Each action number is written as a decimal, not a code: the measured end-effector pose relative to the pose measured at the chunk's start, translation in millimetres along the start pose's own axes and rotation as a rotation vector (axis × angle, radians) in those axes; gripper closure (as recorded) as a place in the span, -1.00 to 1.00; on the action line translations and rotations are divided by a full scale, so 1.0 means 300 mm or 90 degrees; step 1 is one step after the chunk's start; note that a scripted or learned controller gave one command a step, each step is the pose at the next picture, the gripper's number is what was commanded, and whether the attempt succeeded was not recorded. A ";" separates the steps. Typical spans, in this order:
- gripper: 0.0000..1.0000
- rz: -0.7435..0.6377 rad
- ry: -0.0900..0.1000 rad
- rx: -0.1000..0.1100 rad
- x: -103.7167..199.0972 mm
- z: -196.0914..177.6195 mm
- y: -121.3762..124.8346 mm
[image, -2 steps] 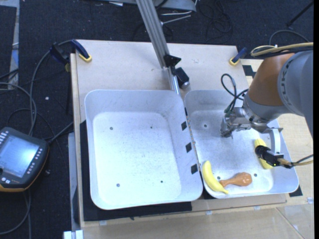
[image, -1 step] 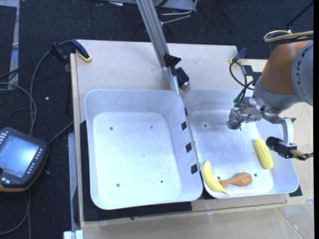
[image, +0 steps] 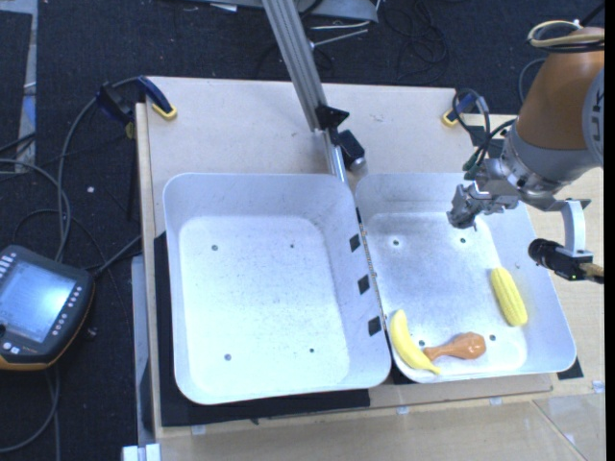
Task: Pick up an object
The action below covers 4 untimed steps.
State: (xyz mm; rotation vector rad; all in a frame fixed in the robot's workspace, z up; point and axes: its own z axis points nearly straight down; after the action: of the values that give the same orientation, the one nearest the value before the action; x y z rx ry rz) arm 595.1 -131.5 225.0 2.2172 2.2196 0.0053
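Note:
In the right bin (image: 423, 257) lie three objects. A yellow corn cob (image: 508, 295) rests near the right wall. A yellow banana (image: 408, 343) lies along the front left corner, and a brown drumstick-shaped toy (image: 456, 348) sits just right of it. My gripper (image: 465, 212) hangs over the far right part of this bin, above and behind the corn cob, well apart from all three objects. Nothing shows between its fingers.
The left bin (image: 259, 286) stands beside the right one, with black clips along the shared rim. A slanted aluminium bar (image: 303, 65) crosses above the far edge of the bench. A teach pendant (image: 34, 305) lies on the floor at left.

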 end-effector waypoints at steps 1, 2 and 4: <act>1.00 0.000 0.000 0.001 0.000 -0.137 0.003; 1.00 -0.002 0.001 0.004 0.167 -0.088 0.002; 1.00 -0.003 0.001 0.004 0.557 -0.082 -0.004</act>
State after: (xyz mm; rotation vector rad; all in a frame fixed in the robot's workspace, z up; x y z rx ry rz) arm 593.4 35.7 249.5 2.2161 2.2281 0.0013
